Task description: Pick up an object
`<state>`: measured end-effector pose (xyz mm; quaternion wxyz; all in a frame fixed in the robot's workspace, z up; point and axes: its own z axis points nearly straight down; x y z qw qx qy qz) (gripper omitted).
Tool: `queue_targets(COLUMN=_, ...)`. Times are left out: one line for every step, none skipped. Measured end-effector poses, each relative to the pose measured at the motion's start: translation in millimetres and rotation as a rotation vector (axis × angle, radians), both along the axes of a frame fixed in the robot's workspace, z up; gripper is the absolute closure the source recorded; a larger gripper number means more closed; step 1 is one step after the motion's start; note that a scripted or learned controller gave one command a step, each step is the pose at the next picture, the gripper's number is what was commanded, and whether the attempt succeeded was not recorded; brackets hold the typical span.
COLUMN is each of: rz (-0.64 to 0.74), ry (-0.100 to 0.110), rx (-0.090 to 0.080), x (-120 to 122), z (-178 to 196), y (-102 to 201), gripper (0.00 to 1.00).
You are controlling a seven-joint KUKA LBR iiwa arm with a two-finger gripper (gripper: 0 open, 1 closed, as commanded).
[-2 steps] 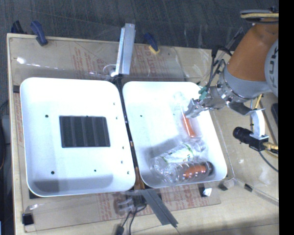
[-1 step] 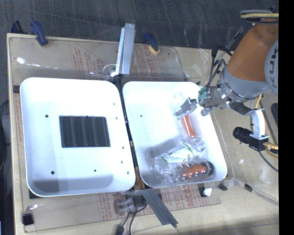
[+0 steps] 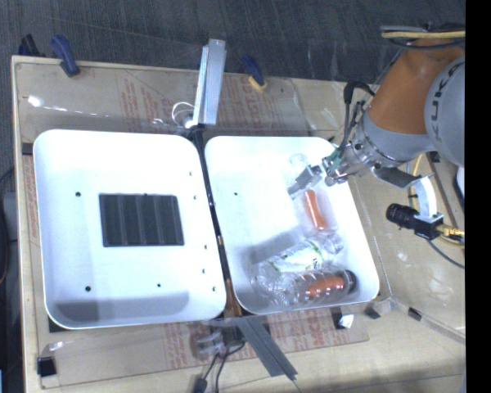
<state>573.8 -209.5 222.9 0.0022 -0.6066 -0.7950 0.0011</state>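
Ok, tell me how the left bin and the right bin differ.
The left bin has a dark ribbed rectangular patch on its floor; the right bin has none. The right bin holds clear bottles with orange contents; the left bin holds no bottles. Both are shallow and white.

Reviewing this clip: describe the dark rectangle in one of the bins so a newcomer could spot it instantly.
Start with the two white bins side by side and take the left bin. Near its middle lies a dark ribbed panel, flat on the bin floor. Unlike the clear plastic bottles heaped in the right bin, it is opaque, rectangular and striped with vertical grooves.
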Motion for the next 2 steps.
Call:
queue_targets(rz=0.179, ry=-0.001, rx=0.001, x=11.2, z=-21.5, y=1.0, gripper=0.00)
queue_targets(rz=0.315, ry=-0.002, rx=0.001, x=17.8, z=-29.4, y=1.2, gripper=0.00)
